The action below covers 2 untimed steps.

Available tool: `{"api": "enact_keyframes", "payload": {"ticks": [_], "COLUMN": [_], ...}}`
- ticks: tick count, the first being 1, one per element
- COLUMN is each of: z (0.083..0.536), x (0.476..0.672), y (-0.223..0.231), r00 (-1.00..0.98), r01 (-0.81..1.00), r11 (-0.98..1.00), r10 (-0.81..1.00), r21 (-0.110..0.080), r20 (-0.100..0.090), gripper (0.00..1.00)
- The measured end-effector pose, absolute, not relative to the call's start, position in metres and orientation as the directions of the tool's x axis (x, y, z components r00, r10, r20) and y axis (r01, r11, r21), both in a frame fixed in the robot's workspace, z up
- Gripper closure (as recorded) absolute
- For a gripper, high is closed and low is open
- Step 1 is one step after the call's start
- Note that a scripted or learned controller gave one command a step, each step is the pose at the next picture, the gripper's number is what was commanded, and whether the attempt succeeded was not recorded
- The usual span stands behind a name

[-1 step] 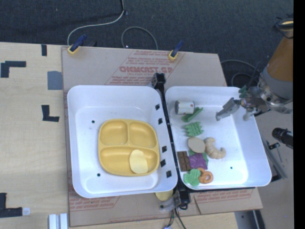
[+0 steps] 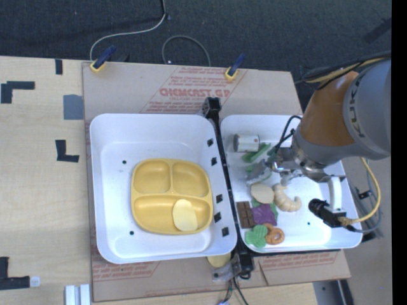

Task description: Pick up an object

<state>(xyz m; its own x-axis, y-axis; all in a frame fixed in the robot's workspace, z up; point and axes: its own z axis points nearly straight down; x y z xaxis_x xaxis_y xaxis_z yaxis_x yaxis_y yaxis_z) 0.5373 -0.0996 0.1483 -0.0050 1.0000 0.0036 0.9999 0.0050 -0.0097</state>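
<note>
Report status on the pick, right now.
End effector low in right bin, over the toy pile; nothing seen held. Nearest: cream piece, croissant. Pile crowded; yellow tray sits in left bin.

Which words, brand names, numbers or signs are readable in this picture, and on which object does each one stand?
"CHEMCAST G.P": red print on the brown cardboard sheet under the two white bins, above the left bin.
Smaller red lines around that word on the same sheet: too blurred to read.
Dark letters on the arm's grey housing: cut off and too unclear to read.
</note>
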Motion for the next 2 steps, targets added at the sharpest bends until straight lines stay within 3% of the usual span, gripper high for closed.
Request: {"api": "enact_keyframes", "payload": {"ticks": [1, 2], "z": [0.082, 0.096], "x": [0.588, 0.587], "y": [-0.103, -0.104], "r00": [-0.002, -0.001], "r01": [1.0, 1.0], "r11": [0.002, 0.001], "r10": [1.0, 1.0], "r21": [-0.001, 0.003], "r20": [-0.002, -0.002], "gripper": [0.0, 1.0]}}
